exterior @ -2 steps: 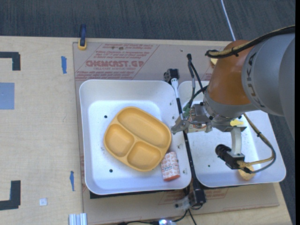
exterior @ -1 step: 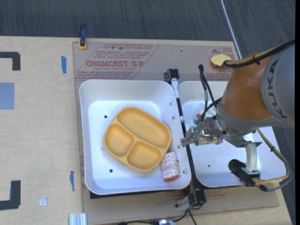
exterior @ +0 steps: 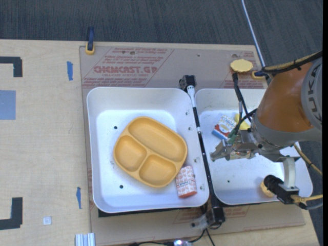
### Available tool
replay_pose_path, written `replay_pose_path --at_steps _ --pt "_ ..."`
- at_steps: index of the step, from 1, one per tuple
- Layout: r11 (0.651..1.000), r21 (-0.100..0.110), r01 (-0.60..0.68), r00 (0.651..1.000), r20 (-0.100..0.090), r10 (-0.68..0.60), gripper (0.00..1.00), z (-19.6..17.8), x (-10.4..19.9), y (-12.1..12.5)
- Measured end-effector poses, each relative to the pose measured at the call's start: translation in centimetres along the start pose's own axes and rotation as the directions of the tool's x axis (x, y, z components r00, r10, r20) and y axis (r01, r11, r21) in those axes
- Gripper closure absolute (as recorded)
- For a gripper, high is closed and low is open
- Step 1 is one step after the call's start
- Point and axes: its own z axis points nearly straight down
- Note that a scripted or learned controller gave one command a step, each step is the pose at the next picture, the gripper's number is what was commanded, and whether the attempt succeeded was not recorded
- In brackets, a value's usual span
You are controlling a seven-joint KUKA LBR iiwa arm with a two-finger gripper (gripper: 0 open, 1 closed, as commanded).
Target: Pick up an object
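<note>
From my seat I have the hand [exterior: 221, 154] down inside the right bin [exterior: 225, 186], near that bin's wall on the side of the divide, and I cannot tell how it is set, since the wrist and cabling crowd over it. The nearest thing to pick is a small packet [exterior: 224, 126] with white, red and blue print, lying just beyond the hand toward the far edge of the bench, partly under the arm [exterior: 287, 109]; I see nothing between the hand's tips, so I count the pick as not yet made. My worry is that a descent here lands on bare bin floor beside the packet, or nudges it flat against the wall where it cannot be gripped. The loose cables hanging by the wrist could also snag or hide the target from me. In the left bin [exterior: 97, 152] sits a yellow divided plate [exterior: 149, 151], and a small pink-and-white pouch [exterior: 186, 181] lies just beside its near-right rim, close to the bin's corner. Reaching for that would mean crossing the raised walls and the black bar [exterior: 197, 132] between the bins, and the plate's rim crowds the pouch on one side.
</note>
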Motion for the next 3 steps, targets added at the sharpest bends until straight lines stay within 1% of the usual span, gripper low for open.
replay_pose_path --at_steps 1,2,3 --pt "1.000 -0.003 0.000 1.000 0.001 0.000 1.00 -1.0 0.0 0.1" --pt "1.000 0.000 0.001 1.000 0.000 -0.001 1.00 1.0 4.1 0.0" --pt "1.000 -0.003 -0.001 1.000 0.002 0.001 1.00 0.9 -1.8 0.0"
